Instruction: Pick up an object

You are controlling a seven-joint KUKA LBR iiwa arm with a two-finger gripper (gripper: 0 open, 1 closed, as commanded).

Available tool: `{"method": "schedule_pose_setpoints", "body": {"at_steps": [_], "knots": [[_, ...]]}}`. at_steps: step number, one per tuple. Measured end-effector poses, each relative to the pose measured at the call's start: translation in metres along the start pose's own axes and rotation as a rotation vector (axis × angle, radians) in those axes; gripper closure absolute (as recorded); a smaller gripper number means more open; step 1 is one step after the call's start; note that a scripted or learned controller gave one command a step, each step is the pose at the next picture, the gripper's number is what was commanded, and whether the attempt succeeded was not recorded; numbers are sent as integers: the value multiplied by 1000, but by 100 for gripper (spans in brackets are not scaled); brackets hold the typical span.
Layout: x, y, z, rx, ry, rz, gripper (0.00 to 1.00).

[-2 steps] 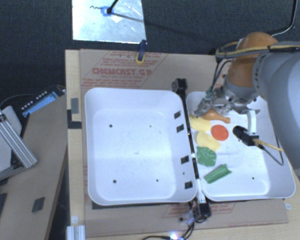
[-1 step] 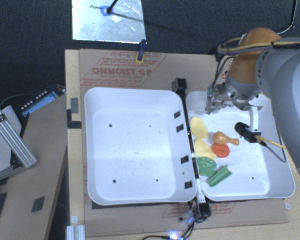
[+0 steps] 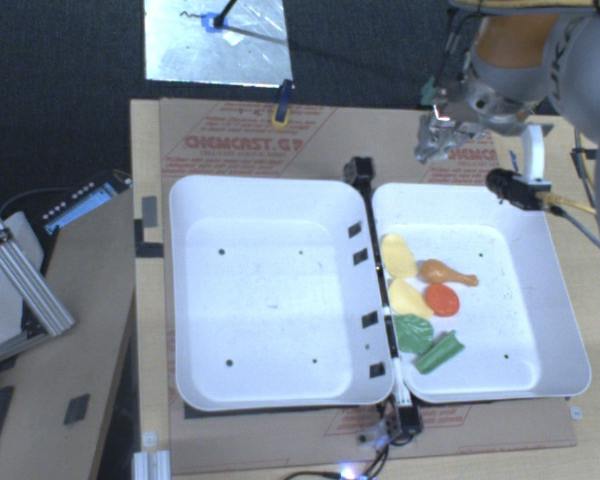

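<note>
**Robot jaws poised behind a bin of small plastic toy foods**

A grey robot arm with an orange band reached in from the right, and its metal two-finger gripper (image 3: 438, 140) hung above the brown cardboard worktop (image 3: 230, 138), just beyond the far rim of the right-hand shallow white bin (image 3: 500, 368). Whether the jaws stood wide or narrow could not be told; they were small and blurred, and nothing was seen between them.

The objects lay together in the right-hand bin, below the jaws and nearer the camera, well apart from them. Closest to the jaws was a pale yellow rounded plastic piece (image 3: 399, 256). Beside it lay an orange drumstick-shaped toy (image 3: 448, 272). Further from the jaws sat a second pale yellow piece (image 3: 410, 299), a flat red disc (image 3: 442, 300), a green leaf-shaped piece (image 3: 412, 332) and a dark green ridged strip (image 3: 439, 352), farthest of all. The left-hand white bin (image 3: 270, 288) lay off to the jaws' left.

These toys were probably light, stiff and hollow, with smooth skins that might slip. The drumstick looked easiest to take hold of, across its thick end. The flat disc and the leaf lay low and would likely be hard to pinch. The pieces nearly touched, so a grasp might nudge a neighbour.
</note>
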State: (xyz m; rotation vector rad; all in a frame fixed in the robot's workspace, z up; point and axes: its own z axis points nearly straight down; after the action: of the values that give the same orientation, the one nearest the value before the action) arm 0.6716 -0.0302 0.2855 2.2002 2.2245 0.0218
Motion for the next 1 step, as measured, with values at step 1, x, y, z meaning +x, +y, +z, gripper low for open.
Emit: {"method": "schedule_pose_setpoints", "body": {"at_steps": [1], "knots": [[86, 1, -102, 4, 4, -3, 100]]}}
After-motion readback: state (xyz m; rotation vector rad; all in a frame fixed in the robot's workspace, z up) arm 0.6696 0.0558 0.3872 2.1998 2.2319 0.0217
